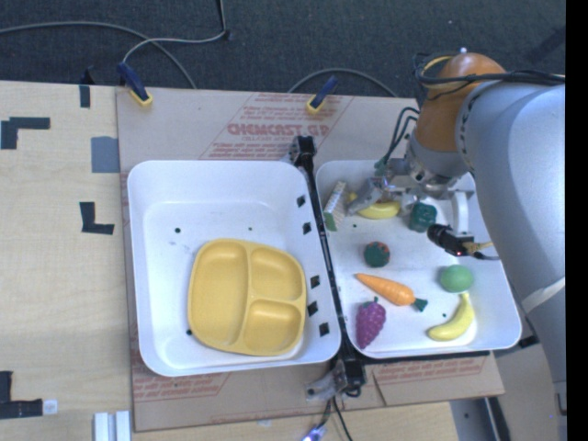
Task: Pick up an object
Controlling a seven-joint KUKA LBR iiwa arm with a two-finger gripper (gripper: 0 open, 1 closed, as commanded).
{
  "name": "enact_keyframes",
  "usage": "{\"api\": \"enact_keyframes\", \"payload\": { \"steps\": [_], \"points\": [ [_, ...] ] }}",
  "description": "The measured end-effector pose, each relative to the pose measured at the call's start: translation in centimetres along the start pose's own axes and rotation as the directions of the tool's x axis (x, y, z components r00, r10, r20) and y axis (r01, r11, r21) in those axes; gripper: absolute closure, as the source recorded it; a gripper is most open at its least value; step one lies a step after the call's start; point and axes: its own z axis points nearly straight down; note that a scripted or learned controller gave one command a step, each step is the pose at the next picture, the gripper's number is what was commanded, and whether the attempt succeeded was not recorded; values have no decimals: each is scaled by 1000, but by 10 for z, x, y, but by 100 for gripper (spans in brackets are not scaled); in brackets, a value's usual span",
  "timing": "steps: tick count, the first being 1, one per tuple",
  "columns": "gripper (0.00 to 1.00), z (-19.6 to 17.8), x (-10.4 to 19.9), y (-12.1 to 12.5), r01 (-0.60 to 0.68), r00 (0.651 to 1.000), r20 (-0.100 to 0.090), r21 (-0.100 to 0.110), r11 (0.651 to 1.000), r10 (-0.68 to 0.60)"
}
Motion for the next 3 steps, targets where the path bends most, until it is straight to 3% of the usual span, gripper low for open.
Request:
{"api": "enact_keyframes", "payload": {
  "steps": [1,2,3],
  "points": [
    [0,-72,-51,1,2,1000,1,-11,1000,-2],
    [0,-2,-49,-17,3,1000,1,-12,1000,-3],
    [0,0,-53,0,5,1000,-6,7,1000,-5]
  ]
}}
